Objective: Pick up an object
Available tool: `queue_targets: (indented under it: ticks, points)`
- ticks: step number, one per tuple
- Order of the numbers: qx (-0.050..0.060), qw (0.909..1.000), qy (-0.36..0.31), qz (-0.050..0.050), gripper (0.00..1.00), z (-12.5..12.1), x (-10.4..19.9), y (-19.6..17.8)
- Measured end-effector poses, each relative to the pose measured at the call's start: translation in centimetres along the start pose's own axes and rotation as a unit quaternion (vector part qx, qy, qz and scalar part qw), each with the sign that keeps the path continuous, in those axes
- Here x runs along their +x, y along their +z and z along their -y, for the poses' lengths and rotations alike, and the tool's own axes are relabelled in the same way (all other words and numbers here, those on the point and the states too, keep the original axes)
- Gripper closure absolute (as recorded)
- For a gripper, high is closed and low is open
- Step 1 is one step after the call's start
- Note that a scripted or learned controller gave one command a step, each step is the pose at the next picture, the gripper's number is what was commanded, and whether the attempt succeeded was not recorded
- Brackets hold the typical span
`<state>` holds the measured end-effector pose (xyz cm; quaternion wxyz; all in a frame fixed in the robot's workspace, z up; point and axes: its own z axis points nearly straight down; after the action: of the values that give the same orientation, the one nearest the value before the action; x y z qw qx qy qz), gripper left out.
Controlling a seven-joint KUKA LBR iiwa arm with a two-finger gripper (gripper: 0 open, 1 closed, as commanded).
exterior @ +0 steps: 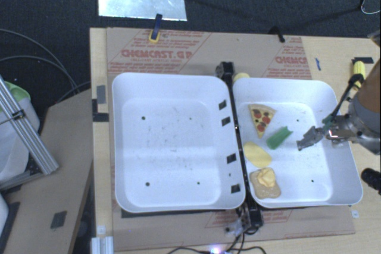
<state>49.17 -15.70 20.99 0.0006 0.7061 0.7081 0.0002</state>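
The right bin (309,95) holds a toy pizza slice (261,118), a green block (278,137), a pale yellow oval piece (258,154) and a yellowish lumpy piece (265,181). My gripper (309,138) reaches in from the right, over the bin floor just right of the green block, a short gap between them. Nothing shows between its dark fingers.
The left bin (172,140) lies beside the right one, joined by a black divider with clips (233,140). A yellow-handled tool (357,71) lies on the cardboard at the far right. A metal frame (24,128) stands at the left edge.
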Motion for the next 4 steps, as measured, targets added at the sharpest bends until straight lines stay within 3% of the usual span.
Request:
queue_targets:
  ticks: [1,2,3,4]
  points:
    - [-0.002,1.0000,-0.002,-0.001,0.00,-5.7,1.5,12.9]
    - [-0.004,1.0000,-0.002,0.001,0.00,-14.1,1.3,12.4]
    - [-0.002,1.0000,0.001,0.001,0.00,-8.3,4.3,12.4]
    - [-0.003,1.0000,0.001,0.000,0.00,-1.0,6.4,12.3]
